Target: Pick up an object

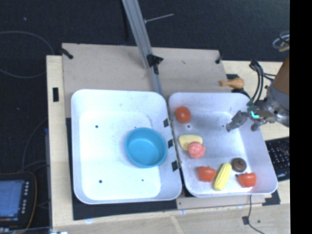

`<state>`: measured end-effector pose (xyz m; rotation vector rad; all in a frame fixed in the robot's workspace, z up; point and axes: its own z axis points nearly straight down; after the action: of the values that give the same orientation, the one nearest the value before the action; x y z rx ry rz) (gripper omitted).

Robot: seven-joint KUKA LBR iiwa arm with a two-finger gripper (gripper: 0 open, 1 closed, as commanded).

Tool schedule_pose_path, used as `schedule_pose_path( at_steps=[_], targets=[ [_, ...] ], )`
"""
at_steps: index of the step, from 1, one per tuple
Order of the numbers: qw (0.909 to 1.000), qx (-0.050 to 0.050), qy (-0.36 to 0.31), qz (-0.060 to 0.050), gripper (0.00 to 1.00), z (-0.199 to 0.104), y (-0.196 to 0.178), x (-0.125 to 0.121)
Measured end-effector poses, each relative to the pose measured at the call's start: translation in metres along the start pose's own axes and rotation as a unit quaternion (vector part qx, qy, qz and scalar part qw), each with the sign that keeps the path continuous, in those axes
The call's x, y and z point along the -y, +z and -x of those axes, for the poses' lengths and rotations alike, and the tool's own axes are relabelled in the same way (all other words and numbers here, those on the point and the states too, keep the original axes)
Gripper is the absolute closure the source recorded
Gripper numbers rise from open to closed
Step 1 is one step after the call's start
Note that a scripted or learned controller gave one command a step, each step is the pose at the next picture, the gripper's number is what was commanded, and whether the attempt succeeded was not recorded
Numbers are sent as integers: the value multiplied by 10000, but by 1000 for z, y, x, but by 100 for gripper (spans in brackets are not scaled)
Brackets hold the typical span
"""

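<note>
Hanging over the right bin (253,145) near its right edge: gripper (245,123), fingers spread wide, holding nothing. Lying along the bin's front edge: red tomato (206,173), yellow corn (223,176), brown donut (238,165), red pepper (247,179). By its left edge: orange ball (183,114), pink toy (196,150). Sitting in the left bin (97,111): blue bowl (146,147).

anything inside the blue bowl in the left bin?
The round blue plastic bowl shows only its bare blue inside. It stands alone in the left shallow white bin. Whatever lies under it is covered.
</note>
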<state>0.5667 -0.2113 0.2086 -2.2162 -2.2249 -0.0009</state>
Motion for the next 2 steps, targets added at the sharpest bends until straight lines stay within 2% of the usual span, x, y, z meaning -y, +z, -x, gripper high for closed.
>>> schedule_pose_path(
  at_steps=[1,2],
  targets=[
    [10000,4,-1,18,0,0,-2,-1],
    [10000,22,12,-11,0,4,45,-9]
  ],
)
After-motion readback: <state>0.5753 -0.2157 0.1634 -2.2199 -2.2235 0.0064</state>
